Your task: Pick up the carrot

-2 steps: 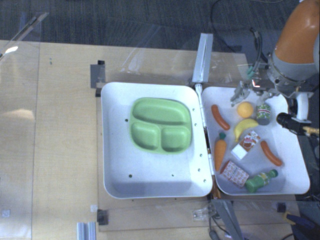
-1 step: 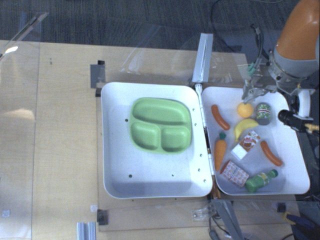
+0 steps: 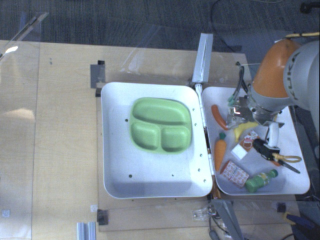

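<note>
Right bin (image 3: 300, 184) holds carrot (image 3: 219, 154); gripper (image 3: 239, 113) hovers nearby, grip unclear; no writing legible.

1. Even, moderately bright overhead light; no area is dim.
2. The two white bins (image 3: 150, 184) are the brightest surfaces, nearly washed out.
3. A soft grey shadow lies along the near inner edge of the left bin.
4. Pale glare streaks cross a clear sheet (image 3: 20, 84) over the bench's left side.
5. The picture is slightly soft; small items in the right bin lack fine detail.
</note>
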Available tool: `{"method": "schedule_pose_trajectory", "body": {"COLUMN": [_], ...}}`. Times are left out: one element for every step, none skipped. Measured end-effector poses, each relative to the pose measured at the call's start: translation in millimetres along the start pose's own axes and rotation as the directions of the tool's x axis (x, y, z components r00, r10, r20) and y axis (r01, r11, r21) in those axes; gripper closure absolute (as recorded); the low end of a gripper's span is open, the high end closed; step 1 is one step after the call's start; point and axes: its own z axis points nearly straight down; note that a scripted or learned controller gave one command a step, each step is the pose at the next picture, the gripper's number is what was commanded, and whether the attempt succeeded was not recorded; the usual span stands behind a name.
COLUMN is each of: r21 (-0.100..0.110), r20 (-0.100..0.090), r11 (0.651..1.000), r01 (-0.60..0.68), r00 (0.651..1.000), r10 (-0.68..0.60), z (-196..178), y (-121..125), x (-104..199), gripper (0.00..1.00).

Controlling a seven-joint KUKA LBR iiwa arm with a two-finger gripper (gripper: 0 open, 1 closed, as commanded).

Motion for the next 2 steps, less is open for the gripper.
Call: {"method": "schedule_pose_trajectory", "body": {"r21": [-0.012, -0.007], "r20": [0.0, 0.002], "r11": [0.993, 1.0], "r01": [-0.118, -0.021], "r00": [0.993, 1.0], "r10": [0.118, 0.021], "z": [41, 43], "y": [44, 82], "x": [-38, -89], "gripper": [1.0, 1.0]}}
